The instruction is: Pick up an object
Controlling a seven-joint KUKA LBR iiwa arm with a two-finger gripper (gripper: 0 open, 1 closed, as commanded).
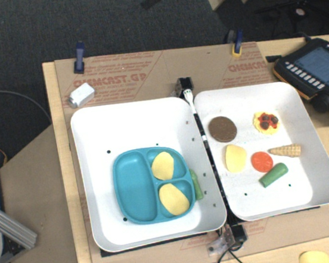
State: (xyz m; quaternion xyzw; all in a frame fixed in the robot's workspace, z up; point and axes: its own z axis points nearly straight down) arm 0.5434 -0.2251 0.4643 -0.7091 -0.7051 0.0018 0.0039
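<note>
The right bin (317,192) holds several toy foods: a brown round cookie (222,128), a yellow tart with red berries (266,121), a pale yellow piece (236,157), a red tomato slice (261,161), a tan cone (286,151) and a green pepper (273,175). In the left bin (97,167) lies a blue divided tray (150,185) with two yellow pieces, one in the upper compartment (163,166) and one in the lower (174,198). A green piece (196,185) peeks out at the tray's right edge.
A black tablet-like controller (316,72) lies at the bench's right edge. A small white block (81,95) sits on the cardboard behind the left bin. Blue clamps (78,57) (236,41) hold the cardboard's far edge. A yellow object (313,258) lies at the bottom right.
</note>
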